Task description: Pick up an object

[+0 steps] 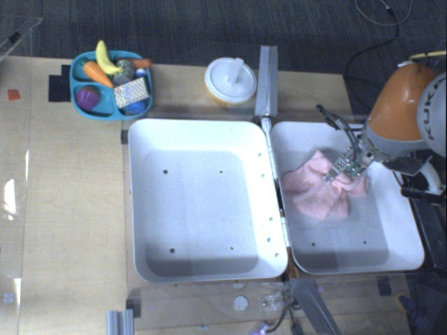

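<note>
**Q:** Where the arm (401, 114) reaches in from the right in the camera view, what lies beneath it?

**A:** The right bin (398, 246), 1 of 2 shallow white bins set side by side. A pink cloth (314, 190) lies crumpled in its far-left part, close to the wall shared with the left bin (202, 201). The gripper (348, 169) sits at the cloth's far-right edge, touching or just above it.

**Q:** How do the jaws stand?

**A:** That cannot be told; the fingertips blur into the pink folds, so whether cloth sits between them is unclear.

**Q:** What else does this view record?

**A:** On the bench beyond the left bin, a blue sectioned tray (108, 86) at far left holds toy food, including a banana (106, 59) and a carrot (96, 73). A yellow cup with a white lid (230, 81) stands to its right, beside a grey upright bar (266, 82) at the bins' far junction.
</note>
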Controlling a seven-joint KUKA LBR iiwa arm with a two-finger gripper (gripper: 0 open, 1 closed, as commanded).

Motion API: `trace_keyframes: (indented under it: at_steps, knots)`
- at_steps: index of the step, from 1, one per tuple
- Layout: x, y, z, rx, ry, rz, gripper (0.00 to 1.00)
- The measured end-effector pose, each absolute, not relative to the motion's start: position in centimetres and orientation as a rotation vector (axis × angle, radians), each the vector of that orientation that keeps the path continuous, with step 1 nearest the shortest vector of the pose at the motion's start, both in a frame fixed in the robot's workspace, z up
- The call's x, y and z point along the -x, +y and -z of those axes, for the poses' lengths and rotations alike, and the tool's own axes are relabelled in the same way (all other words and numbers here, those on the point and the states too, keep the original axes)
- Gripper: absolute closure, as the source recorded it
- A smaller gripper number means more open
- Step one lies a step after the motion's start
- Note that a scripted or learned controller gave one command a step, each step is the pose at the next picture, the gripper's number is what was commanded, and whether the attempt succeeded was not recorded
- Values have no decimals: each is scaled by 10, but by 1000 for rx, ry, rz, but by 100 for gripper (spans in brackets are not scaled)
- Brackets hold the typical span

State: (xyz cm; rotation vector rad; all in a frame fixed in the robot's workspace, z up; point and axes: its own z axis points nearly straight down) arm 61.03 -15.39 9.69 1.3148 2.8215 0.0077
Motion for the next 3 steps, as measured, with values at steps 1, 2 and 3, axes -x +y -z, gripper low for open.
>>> trace_keyframes:
  at_steps: [1,2,3]
  knots:
    - [-638,-153,-189,-1502,2746,-6,0]
    - [-648,-155,-101,-1333,2830,-7,0]
    - [-643,-143,-96,-1512,2724,-10,0]
